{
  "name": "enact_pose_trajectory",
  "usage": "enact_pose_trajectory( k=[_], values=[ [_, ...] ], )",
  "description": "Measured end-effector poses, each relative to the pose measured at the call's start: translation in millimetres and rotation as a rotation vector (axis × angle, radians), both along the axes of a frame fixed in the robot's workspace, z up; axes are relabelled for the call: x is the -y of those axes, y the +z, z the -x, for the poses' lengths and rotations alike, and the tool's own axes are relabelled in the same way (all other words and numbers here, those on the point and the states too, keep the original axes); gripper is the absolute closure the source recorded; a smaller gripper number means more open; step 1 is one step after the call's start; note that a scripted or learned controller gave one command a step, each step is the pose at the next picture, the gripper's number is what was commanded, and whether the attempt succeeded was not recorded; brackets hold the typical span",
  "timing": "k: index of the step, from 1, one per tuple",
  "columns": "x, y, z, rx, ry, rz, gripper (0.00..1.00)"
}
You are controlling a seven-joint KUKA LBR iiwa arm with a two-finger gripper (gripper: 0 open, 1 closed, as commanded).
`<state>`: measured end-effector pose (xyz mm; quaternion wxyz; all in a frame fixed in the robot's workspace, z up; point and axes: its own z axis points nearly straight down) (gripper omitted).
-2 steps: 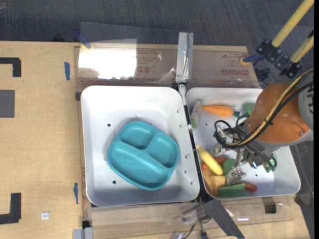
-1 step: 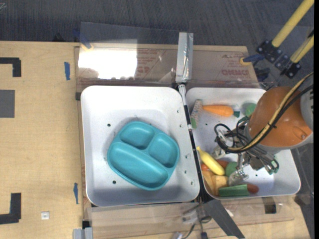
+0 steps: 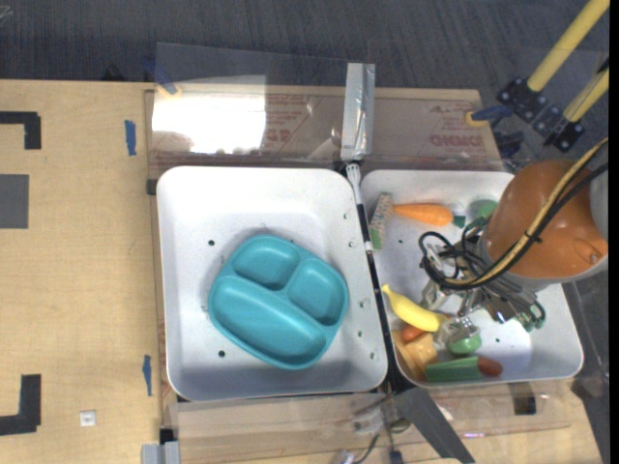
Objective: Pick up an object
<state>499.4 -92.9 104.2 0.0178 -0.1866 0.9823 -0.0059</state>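
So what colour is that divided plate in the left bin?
Teal, a blue-green; the divided plate shows plainly in the camera view.

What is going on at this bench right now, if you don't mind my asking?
The KUKA arm has reached into the right bin, its gripper low over a pile of toy food: a banana, a carrot and a green piece. Nothing looks lifted. The left bin holds a teal divided plate.
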Motion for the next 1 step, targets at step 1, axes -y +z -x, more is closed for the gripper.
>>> enact_pose_trajectory(
  k=[1],
  values=[
    [-12.0, 81.9, 6.7, -0.028, 0.526, 0.006, 1.00]
  ],
)
